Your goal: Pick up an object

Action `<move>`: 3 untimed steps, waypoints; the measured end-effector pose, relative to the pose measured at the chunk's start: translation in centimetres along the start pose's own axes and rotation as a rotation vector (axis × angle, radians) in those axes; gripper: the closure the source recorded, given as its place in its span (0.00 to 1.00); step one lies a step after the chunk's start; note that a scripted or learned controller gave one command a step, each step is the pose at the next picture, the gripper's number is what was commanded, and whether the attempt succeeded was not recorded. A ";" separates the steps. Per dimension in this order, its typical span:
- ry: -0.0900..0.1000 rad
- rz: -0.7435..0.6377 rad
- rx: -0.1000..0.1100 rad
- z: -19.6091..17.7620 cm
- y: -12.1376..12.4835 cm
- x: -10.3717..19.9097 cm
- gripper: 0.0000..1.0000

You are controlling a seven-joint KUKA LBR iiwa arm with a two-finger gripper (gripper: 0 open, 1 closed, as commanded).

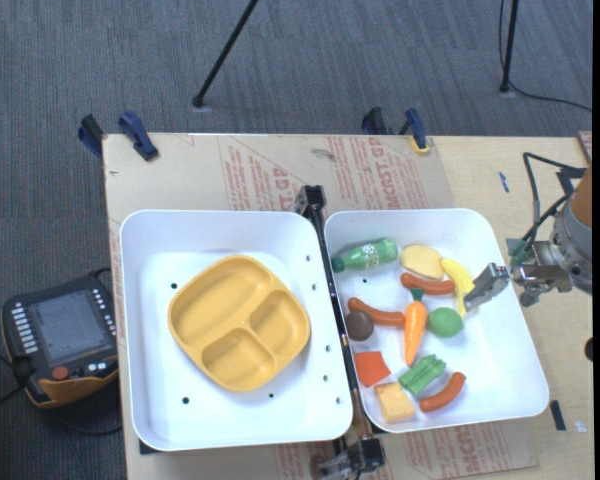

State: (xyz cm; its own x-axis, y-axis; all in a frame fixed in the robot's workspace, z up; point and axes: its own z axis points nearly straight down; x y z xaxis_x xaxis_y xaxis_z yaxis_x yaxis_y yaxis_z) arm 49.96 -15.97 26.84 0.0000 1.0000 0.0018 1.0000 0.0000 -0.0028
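Observation:
The right bin (500, 368) holds several toy foods. Among them are a green bottle (365, 255), a yellow banana (458, 280), an orange carrot (414, 330), a green lime (445, 321) and a brown ball (359, 325). Near the front lie a red block (372, 368), a green pod (422, 373), a cheese wedge (394, 401) and a sausage (442, 392). My gripper (486, 287) hangs over the bin's right side, just right of the banana. It is open with nothing between its fingers.
The left bin (150, 388) holds a yellow divided plate (239, 321). A pale yellow round food (421, 261) and two more sausages (427, 285) (377, 315) lie in the right bin. A teach pendant (58, 338) sits left of the bench. Clamps (137, 133) grip the back edge.

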 end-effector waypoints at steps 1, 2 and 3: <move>0.001 -0.001 0.003 10.1 6.2 3.3 0.00; 0.001 0.002 0.004 18.2 7.6 2.8 0.00; 0.002 0.006 0.001 17.1 7.7 2.8 1.00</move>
State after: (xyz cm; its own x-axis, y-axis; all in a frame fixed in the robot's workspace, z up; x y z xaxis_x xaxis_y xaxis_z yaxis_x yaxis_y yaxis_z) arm 57.63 -13.17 9.75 0.0063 1.0000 0.0033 1.0000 -0.0063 -0.0042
